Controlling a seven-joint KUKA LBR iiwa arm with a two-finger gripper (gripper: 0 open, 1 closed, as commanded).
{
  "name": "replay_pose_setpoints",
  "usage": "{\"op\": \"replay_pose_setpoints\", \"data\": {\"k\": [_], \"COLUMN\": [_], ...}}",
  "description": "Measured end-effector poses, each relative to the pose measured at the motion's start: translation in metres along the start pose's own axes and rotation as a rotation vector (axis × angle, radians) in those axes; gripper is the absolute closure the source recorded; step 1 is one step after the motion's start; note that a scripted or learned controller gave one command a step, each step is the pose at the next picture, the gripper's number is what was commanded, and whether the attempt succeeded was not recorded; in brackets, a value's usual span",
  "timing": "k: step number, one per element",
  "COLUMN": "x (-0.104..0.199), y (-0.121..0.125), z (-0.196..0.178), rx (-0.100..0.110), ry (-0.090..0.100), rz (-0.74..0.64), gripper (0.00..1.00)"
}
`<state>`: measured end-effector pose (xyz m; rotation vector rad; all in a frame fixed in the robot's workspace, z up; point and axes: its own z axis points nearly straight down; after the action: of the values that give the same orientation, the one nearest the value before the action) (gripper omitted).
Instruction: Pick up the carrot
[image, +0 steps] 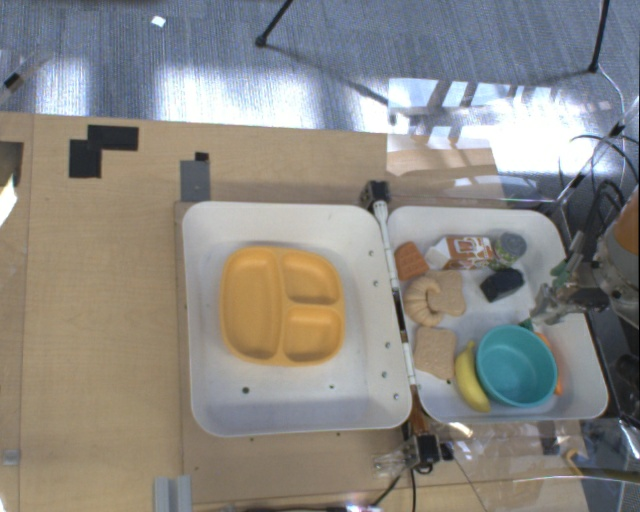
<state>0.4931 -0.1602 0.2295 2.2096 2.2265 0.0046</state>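
The carrot (557, 368) shows as a thin orange strip in the right bin (585, 400), mostly hidden behind the right rim of a teal bowl (515, 366). My gripper (550, 308) hangs over the right side of that bin, just above and behind the bowl's far right rim. It stands a short way up the view from the carrot's visible end. I see nothing held in it.
The right bin also holds a yellow banana (468, 378), a croissant (424, 300), several bread slices (434, 352), a black block (501, 284), a grey disc (512, 244) and a small packet (468, 250). A yellow divided plate (282, 305) lies in the left bin (205, 400).
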Motion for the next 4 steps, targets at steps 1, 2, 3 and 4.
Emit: {"op": "replay_pose_setpoints", "data": {"k": [1, 2, 3, 4], "x": [-0.009, -0.007, -0.007, -0.007], "y": [-0.003, 0.000, 0.000, 0.002], "z": [-0.161, -0.169, -0.169, -0.181], "rx": [-0.015, -0.015, -0.014, -0.024], "ry": [-0.004, -0.004, -0.005, -0.007], "rz": [0.155, 0.143, 0.143, 0.133], "gripper": [0.00, 1.00, 0.00, 1.00]}}
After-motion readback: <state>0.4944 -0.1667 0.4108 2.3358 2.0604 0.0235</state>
